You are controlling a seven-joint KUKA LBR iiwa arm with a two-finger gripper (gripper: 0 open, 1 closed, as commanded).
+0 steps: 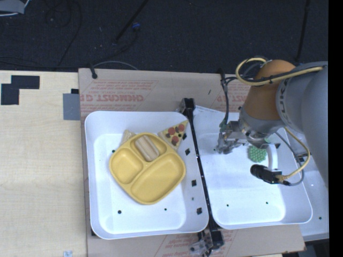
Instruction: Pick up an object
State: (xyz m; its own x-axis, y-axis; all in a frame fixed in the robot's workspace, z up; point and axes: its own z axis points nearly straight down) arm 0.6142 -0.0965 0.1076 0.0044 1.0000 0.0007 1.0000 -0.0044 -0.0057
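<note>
Camera view, left bin [102, 197]: yellow divided plate [147, 174], pizza slice toy [176, 133] at its upper right. Right bin [236, 208]: gripper [228, 143] low over the floor, grip state impossible to tell; green knobbly ball [257, 154] sits just to its right, nearest target

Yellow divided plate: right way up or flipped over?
Right way up: the yellow divided plate in the left bin shows its compartments, one holding a tan item.

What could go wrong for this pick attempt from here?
1. The pincer sits over bare floor of the right bin, beside the green object; closing there may grab nothing.
2. The yellow divided plate and pizza-slice toy lie in the left bin, across the divider.
</note>
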